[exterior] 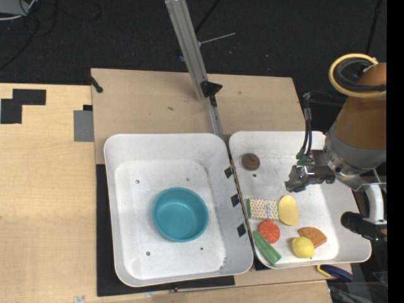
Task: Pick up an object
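My gripper (295, 183) hangs over the right bin (271, 145), just above a pale yellow pear-shaped piece (288, 210). Nothing shows between its dark fingers. Below it lie a red tomato-like ball (269, 231), a green pod (267, 247), a yellow lemon (303, 247), an orange-brown piece (313, 235) and a pale dotted block (262, 207). A brown round piece (251, 161) sits further back in the same bin. In the left bin (126, 150) stands a teal bowl (180, 214).
An aluminium rail (189, 43) slants up from between the bins. A divider with black clips (235, 199) separates the two bins. The arm's grey and orange body (363, 118) fills the right side above the bin's edge.
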You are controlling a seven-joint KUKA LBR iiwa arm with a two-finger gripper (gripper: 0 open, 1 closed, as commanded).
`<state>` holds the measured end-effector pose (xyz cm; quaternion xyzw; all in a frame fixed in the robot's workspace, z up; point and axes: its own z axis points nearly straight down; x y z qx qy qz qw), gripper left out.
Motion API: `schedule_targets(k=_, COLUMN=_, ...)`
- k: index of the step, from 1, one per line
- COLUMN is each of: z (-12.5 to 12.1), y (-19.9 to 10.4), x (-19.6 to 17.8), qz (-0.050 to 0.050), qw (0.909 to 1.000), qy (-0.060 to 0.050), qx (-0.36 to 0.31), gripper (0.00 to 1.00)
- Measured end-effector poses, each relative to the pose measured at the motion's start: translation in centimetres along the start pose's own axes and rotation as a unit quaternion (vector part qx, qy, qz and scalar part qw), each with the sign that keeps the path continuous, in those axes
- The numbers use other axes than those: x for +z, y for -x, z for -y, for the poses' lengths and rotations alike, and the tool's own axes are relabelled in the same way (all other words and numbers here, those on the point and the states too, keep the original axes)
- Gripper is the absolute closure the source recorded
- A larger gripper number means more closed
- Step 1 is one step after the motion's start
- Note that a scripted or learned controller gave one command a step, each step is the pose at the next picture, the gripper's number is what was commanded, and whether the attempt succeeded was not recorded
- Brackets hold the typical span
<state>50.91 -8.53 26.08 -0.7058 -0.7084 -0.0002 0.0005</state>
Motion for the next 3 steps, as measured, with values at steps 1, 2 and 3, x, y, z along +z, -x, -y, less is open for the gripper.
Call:
schedule_targets(k=1, z=-0.1, y=-4.9, x=1.7, qz=0.000, qw=1.0000, qy=-0.001, qx=0.000, gripper=1.00)
schedule_targets(k=2, z=-0.3, y=-9.6, x=1.3, qz=0.000, qw=1.0000, qy=0.000, qx=0.000, gripper=1.00)
schedule_targets(k=3, z=0.0, y=-14.3, x=1.1, qz=0.000, qw=1.0000, qy=0.000, qx=0.000, gripper=1.00)
